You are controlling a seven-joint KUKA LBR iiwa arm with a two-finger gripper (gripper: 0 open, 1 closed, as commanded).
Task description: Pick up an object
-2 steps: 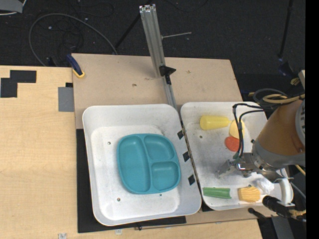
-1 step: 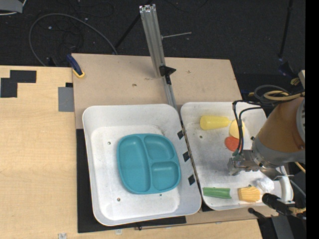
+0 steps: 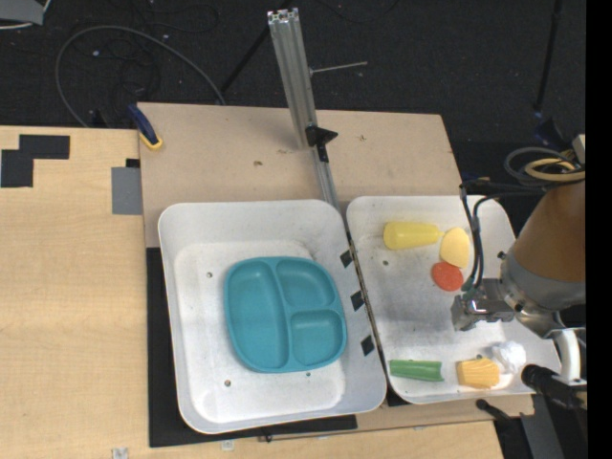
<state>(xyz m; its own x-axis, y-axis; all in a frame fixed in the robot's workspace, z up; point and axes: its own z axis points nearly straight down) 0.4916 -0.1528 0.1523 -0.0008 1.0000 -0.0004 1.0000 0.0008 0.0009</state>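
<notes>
While the gripper [image 3: 470, 309] hovers low by the right bin's [image 3: 406, 295] right edge, its grasp can't be told. Red ball [image 3: 447, 275] sits just beside it.

Tray [image 3: 285, 314] in left bin [image 3: 191, 247] — toys [image 3: 412, 235] in right bin [image 3: 411, 299].

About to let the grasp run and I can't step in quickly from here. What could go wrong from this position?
The gripper sits low in the right bin, just below the red piece and the yellow egg-shaped piece, which touch. Closing here may knock one aside or catch both. It is also near the bin's right side, so a sideways correction could scrape the wall. The arm hides part of that area, so contact there is hard to judge.
</notes>
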